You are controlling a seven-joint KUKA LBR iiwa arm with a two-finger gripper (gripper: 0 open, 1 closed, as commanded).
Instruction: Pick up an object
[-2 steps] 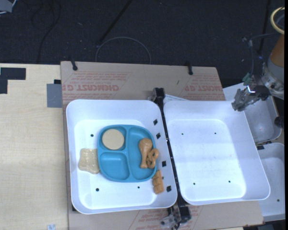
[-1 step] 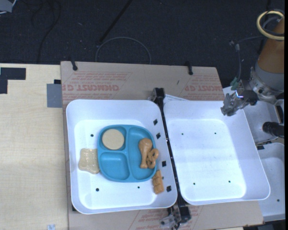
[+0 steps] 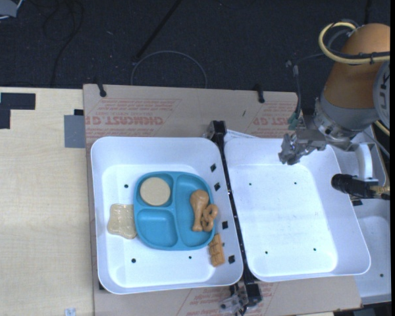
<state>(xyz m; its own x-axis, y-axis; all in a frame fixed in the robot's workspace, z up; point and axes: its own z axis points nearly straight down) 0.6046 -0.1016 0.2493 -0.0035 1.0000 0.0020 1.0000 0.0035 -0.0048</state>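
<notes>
The claw (image 3: 291, 151) hangs over the far edge of the right bin (image 3: 342, 259), near its back left corner, at the end of the grey arm with its orange band (image 3: 362, 61). How its jaws stand cannot be told from this angle, and nothing shows between them. All the objects lie in the left bin (image 3: 112, 157), well apart from the claw. A blue divided tray (image 3: 159, 228) sits in the middle there, holding a round tan disc (image 3: 155, 191) in its back left compartment and a tan pretzel-like piece (image 3: 203, 210) in its right compartment. A pale toast-shaped piece (image 3: 122, 220) touches the tray's left side, and a small brown piece (image 3: 216, 250) lies just beside its near right corner. Both bins rest on a cardboard sheet (image 3: 184, 110) on the tabletop (image 3: 33, 216).
</notes>
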